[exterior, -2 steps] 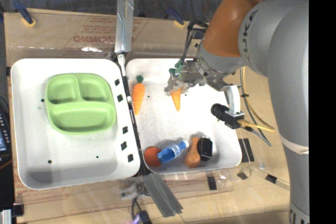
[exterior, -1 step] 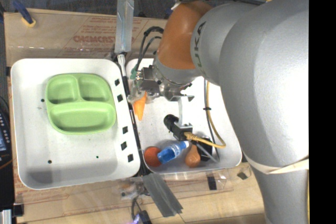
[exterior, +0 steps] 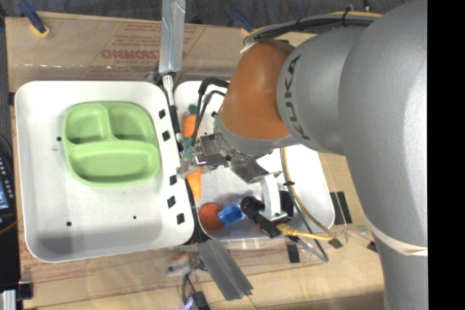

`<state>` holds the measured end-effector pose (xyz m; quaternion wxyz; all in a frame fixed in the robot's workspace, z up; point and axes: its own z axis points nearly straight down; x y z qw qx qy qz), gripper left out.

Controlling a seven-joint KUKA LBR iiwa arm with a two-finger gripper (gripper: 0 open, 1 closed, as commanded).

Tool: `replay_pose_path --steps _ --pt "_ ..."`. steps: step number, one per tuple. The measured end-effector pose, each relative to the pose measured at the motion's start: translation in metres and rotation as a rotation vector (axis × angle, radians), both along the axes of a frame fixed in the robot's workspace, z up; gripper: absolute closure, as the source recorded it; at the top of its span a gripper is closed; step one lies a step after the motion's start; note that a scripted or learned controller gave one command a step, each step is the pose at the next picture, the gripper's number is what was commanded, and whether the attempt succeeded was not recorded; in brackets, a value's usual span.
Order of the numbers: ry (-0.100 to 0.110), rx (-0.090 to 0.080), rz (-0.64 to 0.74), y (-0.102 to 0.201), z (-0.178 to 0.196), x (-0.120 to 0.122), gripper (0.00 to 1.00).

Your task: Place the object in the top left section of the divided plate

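Cardboard covers the tabletop (exterior: 94,47) beneath two white bins. We see the end effector (exterior: 195,156) low at the right bin's (exterior: 320,185) left wall, its grip state impossible to tell. Orange pieces (exterior: 190,125) flank it, partly hidden. Well left lies the green divided plate (exterior: 112,143).

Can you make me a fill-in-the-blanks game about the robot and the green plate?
1. The divided plate is the colour ____.
2. The plate lies in the ____ bin.
3. The plate has ____ sections.
4. The band on the grey arm is ____.

Missing words: green, left, three, orange.
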<state>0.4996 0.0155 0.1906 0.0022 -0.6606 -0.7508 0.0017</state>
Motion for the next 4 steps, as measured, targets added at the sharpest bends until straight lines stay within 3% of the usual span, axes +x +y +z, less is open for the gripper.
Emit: replay_pose_path --steps 1,2,3,4 --pt "0.002 0.000 -0.074 0.016 -0.001 -0.010 1.00" --pt "-0.001 -0.003 -0.307 0.038 0.000 0.037 1.00" --pt "0.002 -0.003 -0.433 -0.014 0.000 -0.024 1.00" --pt "0.001 -0.003 -0.543 0.040 -0.001 0.026 1.00"
